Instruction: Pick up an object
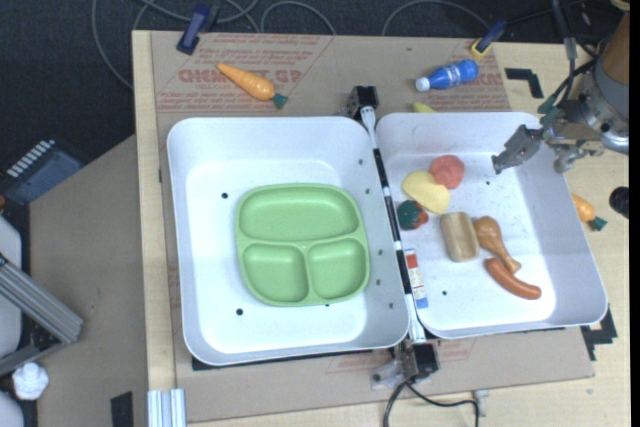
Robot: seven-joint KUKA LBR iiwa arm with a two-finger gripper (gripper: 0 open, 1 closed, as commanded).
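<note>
While over right bin (560, 310), jaws (530, 147) grip nothing.

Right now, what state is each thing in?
hand: over right bin's upper right, nothing between fingers
green tray: flat in left bin, compartments bare
red ball: in right bin, beside yellow piece
sausage: lying flat in right bin
blue bottle: on its side, outside bins
carrot: lying outside bins

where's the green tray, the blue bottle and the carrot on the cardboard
green tray (300, 212), camera view, floor of its top compartment
blue bottle (450, 75), camera view, middle of its body
carrot (247, 80), camera view, middle of its orange body
</note>
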